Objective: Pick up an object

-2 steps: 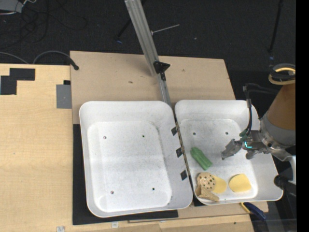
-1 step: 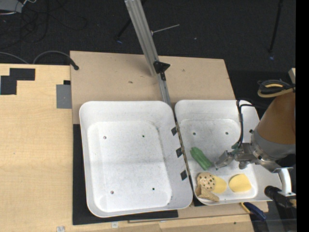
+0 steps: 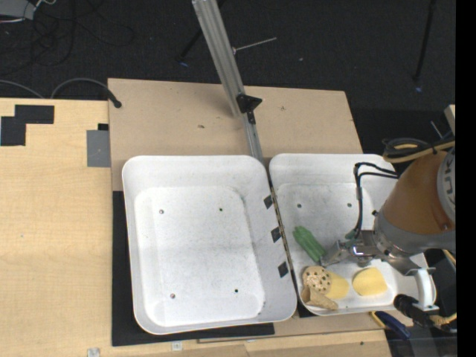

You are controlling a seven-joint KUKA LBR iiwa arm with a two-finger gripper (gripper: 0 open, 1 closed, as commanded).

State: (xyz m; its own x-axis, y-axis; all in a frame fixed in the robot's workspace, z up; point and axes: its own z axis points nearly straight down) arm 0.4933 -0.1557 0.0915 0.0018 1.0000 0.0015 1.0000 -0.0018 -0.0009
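Camera view: grey arm with orange band (image 3: pixel 424 199) is reaching in from the right, its claw (image 3: pixel 348 249) sitting low inside the right shallow white plastic bin (image 3: pixel 320 177), just beside the elongated green object (image 3: pixel 308 244) lying at a slant near the bin's middle. Can't tell claw state, metal parts are too small and blurred. Nothing is visibly being held.

Other candidates are crowding the near edge: speckled tan cookie-like piece (image 3: pixel 317 280), small yellow block (image 3: pixel 338 287) touching it, rounded pale-yellow lump (image 3: pixel 370 282) right under the wrist. Left white bin (image 3: pixel 193 236) is lying alongside on the wooden counter (image 3: pixel 59 199).

Risks, judging from here: claw is sitting off to the green thing's side, so a close may be catching only its tip and flicking it away, or grabbing air. Rounded lump is looking slippery and likely to squirt out. Clutter near the wall could be jamming the claw or getting two items dragged together.
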